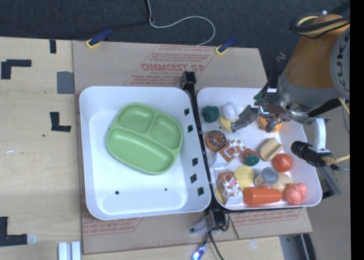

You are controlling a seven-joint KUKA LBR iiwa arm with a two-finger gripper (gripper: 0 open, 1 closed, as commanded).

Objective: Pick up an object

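Gripper [250,118] first: it hangs low over the upper part of the right bin, and from where I stand its dark tips are too blurred against the toys to say whether they are spread, pinched, or carrying anything.

Moving from the left, the left bin [91,139] bears a green divided plate [146,137], lying flat and a little askew. Past the black divider, the right bin [310,199] is crowded. Along its left side sit a dark green lump [211,113], a brown doughnut-like ring [216,139] and a printed packet [227,184]. Just beside the tool lie a small white piece [229,108] and a yellow one [227,123]. Further right come a bread roll [269,148], a red ball [281,162], a long orange carrot shape [263,195] and a pink piece [296,192].

No single target is set, so whatever lies under the tips is the likely pick. My worry is the crowding: things touch or nearly touch, so a descent could land on two at once, or nudge a round toy aside and close on nothing.
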